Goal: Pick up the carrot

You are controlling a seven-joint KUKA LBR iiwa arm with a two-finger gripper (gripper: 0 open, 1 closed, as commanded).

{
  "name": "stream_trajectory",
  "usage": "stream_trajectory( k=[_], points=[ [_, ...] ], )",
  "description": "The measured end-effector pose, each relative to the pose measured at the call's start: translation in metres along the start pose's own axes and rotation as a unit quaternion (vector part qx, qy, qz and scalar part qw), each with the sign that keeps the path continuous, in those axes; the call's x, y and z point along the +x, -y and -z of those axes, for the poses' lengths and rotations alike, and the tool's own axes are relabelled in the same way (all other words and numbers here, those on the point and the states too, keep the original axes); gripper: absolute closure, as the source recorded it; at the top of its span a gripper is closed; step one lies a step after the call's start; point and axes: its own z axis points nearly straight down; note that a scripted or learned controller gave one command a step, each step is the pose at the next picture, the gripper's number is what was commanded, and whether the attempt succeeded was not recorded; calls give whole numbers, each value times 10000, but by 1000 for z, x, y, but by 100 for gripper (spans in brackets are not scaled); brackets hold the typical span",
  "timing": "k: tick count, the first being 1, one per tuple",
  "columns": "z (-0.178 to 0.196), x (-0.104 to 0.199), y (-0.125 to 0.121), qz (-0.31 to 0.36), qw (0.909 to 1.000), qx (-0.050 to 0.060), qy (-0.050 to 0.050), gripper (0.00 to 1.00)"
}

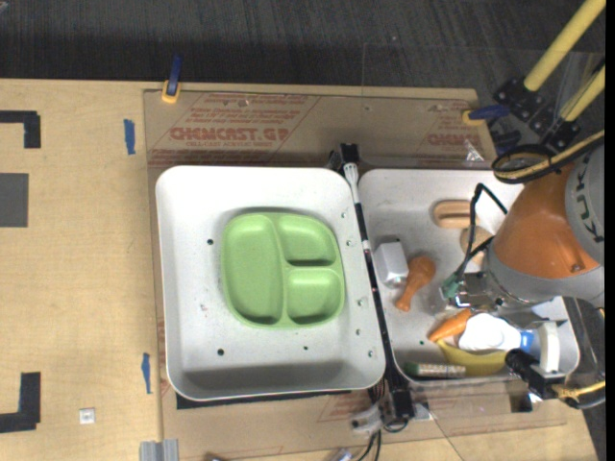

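1. The gripper (461, 296) hangs low over the right bin, under the grey arm with its orange band (543, 229); whether its jaws are parted or clenched I cannot tell, as the wrist hides them.
2. Just below the gripper lies a small orange tapered carrot (448, 328), close to it or touching it; contact cannot be made out. Nothing shows it as held.
3. Judged from this, the step in hand is the descent or the grasp itself. The next move calls for the jaws to straddle the carrot's narrow body without catching its neighbours.
4. The shallow white right bin (408, 195) also holds a yellow banana (471, 357) and a white-and-blue bottle (504, 338) crowding the carrot, a brown drumstick-shaped toy (415, 277), a small grey-white block (390, 260) and a pale bread-like piece (450, 213).
5. The shallow white left bin (187, 286) holds a green divided plastic plate (255, 267).
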Motion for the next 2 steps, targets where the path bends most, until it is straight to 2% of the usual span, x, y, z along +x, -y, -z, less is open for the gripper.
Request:
stream_trajectory(
  k=[1,2],
  points=[
    [-10,3,1,-1012,9949,30,-16,100],
    [-11,5,0,-989,9951,23,-33,0]
  ],
)
